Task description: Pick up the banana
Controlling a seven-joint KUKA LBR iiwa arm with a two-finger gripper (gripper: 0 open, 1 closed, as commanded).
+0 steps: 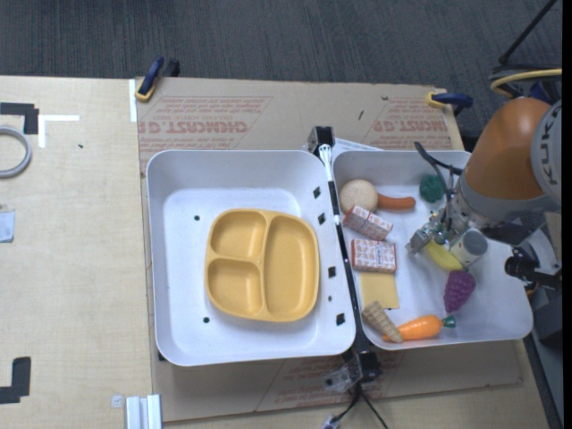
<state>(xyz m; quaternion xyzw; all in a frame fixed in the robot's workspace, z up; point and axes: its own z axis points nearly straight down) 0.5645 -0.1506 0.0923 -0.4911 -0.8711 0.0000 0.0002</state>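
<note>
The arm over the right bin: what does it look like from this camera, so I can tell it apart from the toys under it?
The arm has a large rounded orange band above a grey wrist section, with dark lettering at its right edge. Thin dark cables run along the wrist. The gripper is a small metallic, silver-grey assembly.

Dark grey carpet floor (295, 21) across top of view. Pale wooden counter (67, 266) below it — brown cardboard sheet (223, 119) with printed red lettering laid over its right part. Blue clamps (150, 77) at cardboard's far corners. Black tape marks (20, 114) and white tape strip on counter's left side. Light even, soft shadows.
</note>
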